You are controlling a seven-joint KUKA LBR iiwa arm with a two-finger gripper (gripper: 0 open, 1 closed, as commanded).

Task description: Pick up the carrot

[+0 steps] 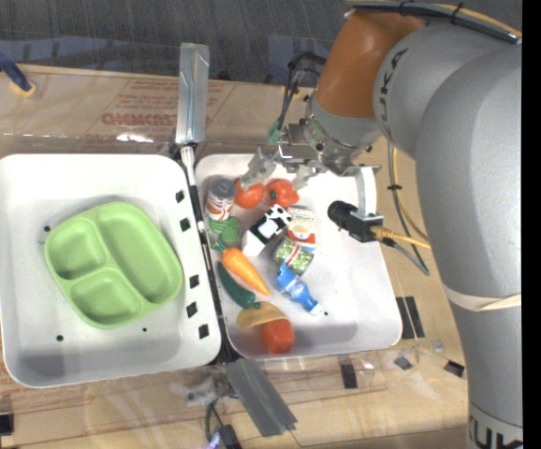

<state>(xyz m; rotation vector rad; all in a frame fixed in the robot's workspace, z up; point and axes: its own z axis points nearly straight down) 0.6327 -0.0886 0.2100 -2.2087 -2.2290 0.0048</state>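
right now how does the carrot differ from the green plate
The carrot is orange, slim and tapered; the green plate is light green, broad and split into three compartments. The carrot lies in the right bin crowded among other items; the plate sits alone in the left bin. The plate is far larger. Both lie at a slant in this view.

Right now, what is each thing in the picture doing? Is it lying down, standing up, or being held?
carrot: lying slanted in the right bin, not held.
green plate: lying flat in the left bin, nothing on it.
small can: upright near the right bin's left wall.
blue bottle: lying on its side.
pincer: low over the right bin's far end, above a red-orange toy, apart from the carrot.
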